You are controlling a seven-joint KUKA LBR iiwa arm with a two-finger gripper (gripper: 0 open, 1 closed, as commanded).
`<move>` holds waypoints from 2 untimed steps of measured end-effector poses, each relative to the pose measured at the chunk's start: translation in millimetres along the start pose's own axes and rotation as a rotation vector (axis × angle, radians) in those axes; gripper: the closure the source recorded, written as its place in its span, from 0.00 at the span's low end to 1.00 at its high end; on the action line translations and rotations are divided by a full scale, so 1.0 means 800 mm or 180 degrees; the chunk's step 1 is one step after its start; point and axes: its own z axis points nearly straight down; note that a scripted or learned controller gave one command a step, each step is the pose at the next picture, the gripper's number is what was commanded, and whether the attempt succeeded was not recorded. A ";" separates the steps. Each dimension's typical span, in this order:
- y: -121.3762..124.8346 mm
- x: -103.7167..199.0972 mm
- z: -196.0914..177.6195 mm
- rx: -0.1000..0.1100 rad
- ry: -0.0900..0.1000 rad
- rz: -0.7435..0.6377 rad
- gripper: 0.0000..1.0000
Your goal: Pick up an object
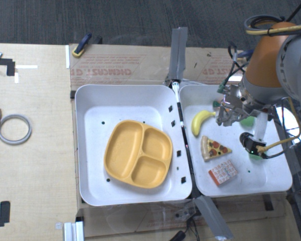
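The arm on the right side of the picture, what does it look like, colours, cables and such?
The grey robot arm is thick and rounded, with a broad orange band above the wrist. A yellow cable loops over its top. Below the band sits a small dark metal gripper with bits of green and thin wires around its mount.

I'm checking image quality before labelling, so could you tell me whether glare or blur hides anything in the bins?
In the camera view, lighting is even and the yellow tray, banana and pizza slice are sharp; a bright glare patch washes out the right bin's far edge; the gripper looks slightly soft.
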 end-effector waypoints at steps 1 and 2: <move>0.061 0.107 -0.051 -0.0003 -0.0001 -0.0161 1.00; 0.025 0.090 -0.240 -0.0003 -0.0003 -0.1714 1.00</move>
